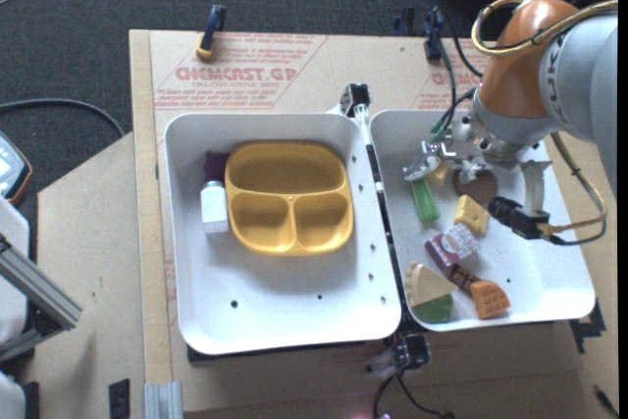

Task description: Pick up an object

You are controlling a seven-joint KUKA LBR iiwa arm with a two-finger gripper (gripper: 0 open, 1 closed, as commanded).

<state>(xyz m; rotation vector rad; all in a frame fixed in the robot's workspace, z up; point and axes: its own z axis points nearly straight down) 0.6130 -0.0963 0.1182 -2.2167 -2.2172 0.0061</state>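
My gripper (433, 164) hangs low over the upper left part of the right bin (559, 285), under the orange wrist band (520, 64). Its tip sits just above the top end of a green stick (425, 200). Close by lie a yellow block (472, 214), a purple and white wrapped piece (450, 245), a cream and green wedge (429, 293), an orange wedge (490, 299) and a brown round piece (481, 183), partly under the wrist. I see nothing lifted off the bin floor.
The left bin (255, 309) holds a yellow divided plate (289, 196), a small white bottle (214, 207) and a dark purple item (217, 162) beside it. A black cable (520, 216) trails from the wrist across the right bin. The ridge between the bins (378, 201) runs just left of the gripper.
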